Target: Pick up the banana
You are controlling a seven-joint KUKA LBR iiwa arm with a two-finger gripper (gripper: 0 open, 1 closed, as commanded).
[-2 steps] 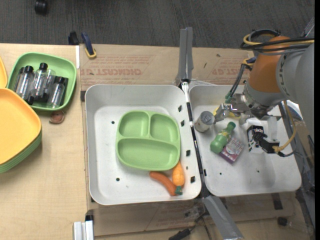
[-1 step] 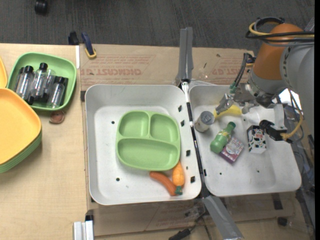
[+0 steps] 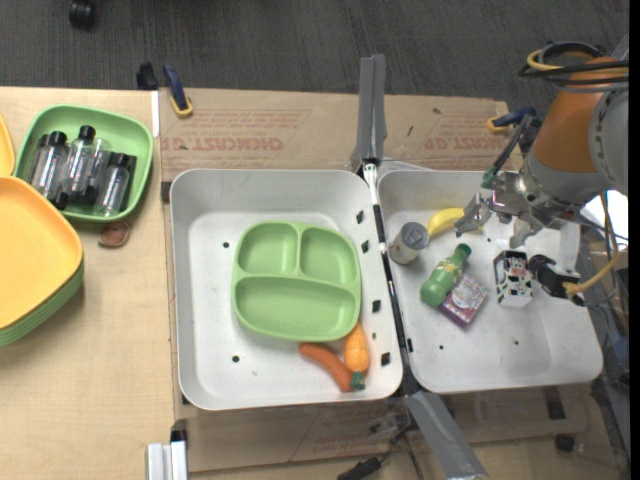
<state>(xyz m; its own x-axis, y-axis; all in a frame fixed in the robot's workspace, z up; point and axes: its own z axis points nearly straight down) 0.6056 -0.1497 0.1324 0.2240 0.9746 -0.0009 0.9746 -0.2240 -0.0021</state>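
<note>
The banana (image 3: 445, 220) is lying near the back wall of the right bin (image 3: 560, 363), just beside a small can (image 3: 409, 240) and above a green bottle (image 3: 443, 276); the hand (image 3: 497, 213) is hovering just right of it, seemingly lining up a grasp; it is gripping nothing, and how wide it is spread I cannot tell.

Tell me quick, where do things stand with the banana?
Gripper open, hanging beside the banana, holding nothing. Banana lying in the right bin, not lifted. Small can and green bottle close by.
</note>
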